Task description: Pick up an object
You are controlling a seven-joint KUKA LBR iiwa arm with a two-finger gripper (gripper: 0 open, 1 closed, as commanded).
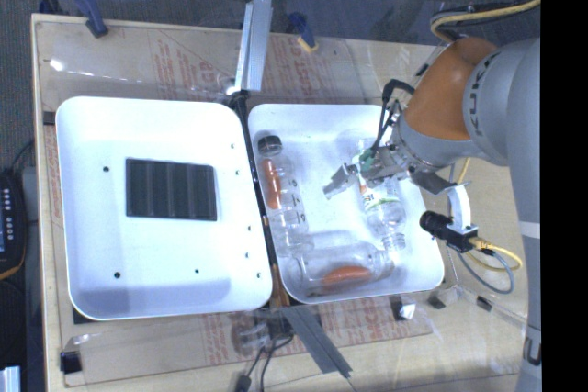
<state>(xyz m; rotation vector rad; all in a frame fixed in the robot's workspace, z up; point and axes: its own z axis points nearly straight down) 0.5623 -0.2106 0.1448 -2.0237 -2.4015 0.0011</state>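
Right bin [418, 266]: landmark for all entries below.

Gripper [354, 179]: over the bin's middle, toward its right half, low among the contents; whether it is apart, together or clamped on anything cannot be told from this slant.

Bottle with dark cap [274, 179]: clear plastic, lying along the bin's left wall.

Second clear bottle [386, 211]: just beneath and right of the gripper.

Clear container with orange content [342, 269]: along the bin's near wall.

Left bin [83, 151]: beside the right bin, carrying a dark grille panel [171, 189].

Risks: clear, rounded plastic is likely to slip or roll away under a closing grip; crowded items may be nudged instead of lifted; the grasp may close on nothing.

Obscured: the wrist hides the gripper tips; transparent outlines blur against the white; item count uncertain.
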